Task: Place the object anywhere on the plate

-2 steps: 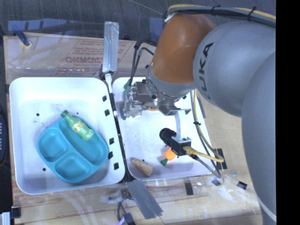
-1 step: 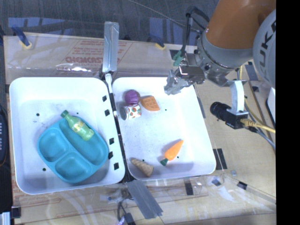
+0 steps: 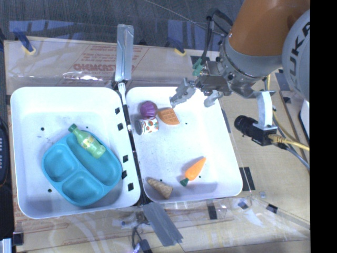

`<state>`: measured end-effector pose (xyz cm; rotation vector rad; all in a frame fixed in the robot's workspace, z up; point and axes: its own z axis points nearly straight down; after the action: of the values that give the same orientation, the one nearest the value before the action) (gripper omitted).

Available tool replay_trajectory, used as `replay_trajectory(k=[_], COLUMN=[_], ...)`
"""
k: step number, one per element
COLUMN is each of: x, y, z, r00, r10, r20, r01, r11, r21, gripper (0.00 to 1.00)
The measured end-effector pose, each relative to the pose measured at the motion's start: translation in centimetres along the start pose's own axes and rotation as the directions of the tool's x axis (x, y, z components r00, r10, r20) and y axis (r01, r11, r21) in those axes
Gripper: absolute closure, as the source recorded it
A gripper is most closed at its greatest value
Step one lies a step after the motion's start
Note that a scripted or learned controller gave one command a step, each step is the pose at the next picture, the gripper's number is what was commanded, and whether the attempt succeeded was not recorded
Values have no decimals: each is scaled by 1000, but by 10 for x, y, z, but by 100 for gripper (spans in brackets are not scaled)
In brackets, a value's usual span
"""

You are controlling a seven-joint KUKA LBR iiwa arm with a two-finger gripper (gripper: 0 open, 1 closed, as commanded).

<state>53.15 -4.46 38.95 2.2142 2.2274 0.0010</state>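
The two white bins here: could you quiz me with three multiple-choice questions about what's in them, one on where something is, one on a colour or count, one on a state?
1. Where is the blue plate?
A. left bin
B. right bin
C. on the bench outside the bins

2. What colour is the bottle?
A. red
B. green
C. black

3. How does the gripper stand?
A. shut on the carrot
B. fingers spread, holding nothing
C. resting on the plate

Answers:
1. A, the plate lies in the left bin.
2. B, the green bottle lies on the plate's upper edge.
3. B, its fingers are apart above the right bin, with the carrot lying far from them.
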Motion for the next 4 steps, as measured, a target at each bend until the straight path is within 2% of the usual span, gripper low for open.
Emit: replay_trajectory(k=[1,2,3,4], x=[42,-5,-60,-126], y=[-5,3,55,118], z=[-55,-53,-50,-50], r00=[1000,1000,1000,1000], r10=[-3,1,2,3], r20=[-1,2,2,2], r01=[3,-1,-2,-3], r11=[1000,1000,1000,1000], r21=[-4,0,3,6], gripper=[0,0,0,0])
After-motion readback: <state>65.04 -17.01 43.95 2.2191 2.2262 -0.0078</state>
